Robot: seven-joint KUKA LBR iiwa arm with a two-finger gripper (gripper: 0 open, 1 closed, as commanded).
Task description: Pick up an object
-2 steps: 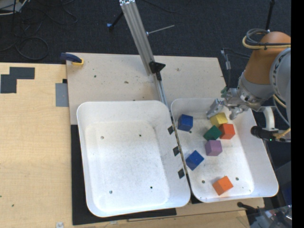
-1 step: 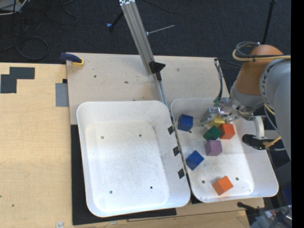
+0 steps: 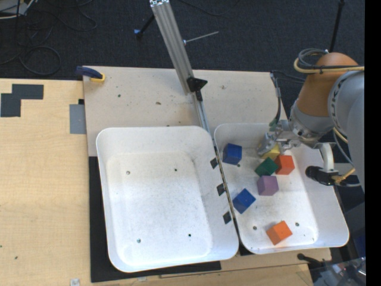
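Observation:
The right bin [image 3: 321,219] holds several small cubes. A blue cube [image 3: 232,154] lies near its far left, and a second blue cube [image 3: 243,200] sits by the left wall. A purple cube [image 3: 267,185] rests in the middle, and an orange cube [image 3: 278,232] lies near the front. A green cube [image 3: 267,167], a yellow cube [image 3: 273,154] and a red-orange cube [image 3: 286,164] are packed together. My gripper [image 3: 271,146] is down at this cluster, just over the yellow cube. Its fingertips are too small and dark to read.
The left bin [image 3: 158,195] sits beside the right one, with black clips [image 3: 220,188] along the shared wall. A slanted aluminium bar [image 3: 175,43] rises behind the bins. The grey and orange arm [image 3: 327,100] covers the right bin's far right corner.

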